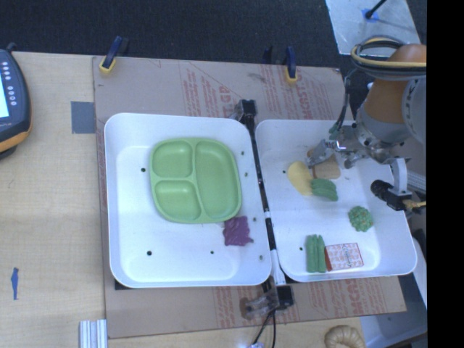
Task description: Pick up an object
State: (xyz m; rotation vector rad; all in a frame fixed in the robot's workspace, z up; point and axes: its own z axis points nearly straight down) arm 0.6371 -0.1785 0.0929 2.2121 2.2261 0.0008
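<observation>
The gripper (328,153) hangs low over the upper part of the right bin (290,133), its metal fingers splayed somewhat apart, with a small tan object (328,170) sitting just below and between the fingertips. Whether the fingers touch it cannot be told, and nothing is visibly clamped, so this reads as lining up for a grasp, not a hold.

Everything else is placed relative to that tan object. Touching its left side is a yellow piece (298,176). Just beneath it, also touching, lies a dark green piece (325,189). This tight cluster likely explains the spread fingers: they must straddle one item without nudging its neighbours. Further down and to the right sits a leafy green lump (360,218). Well below lie a green bean-like strip (315,253) and, beside it, a small red-and-white packet (344,255).

Far to the left, in the left bin (116,194), rests a green divided plate (196,180) with a purple piece (237,231) at its lower right corner.
</observation>
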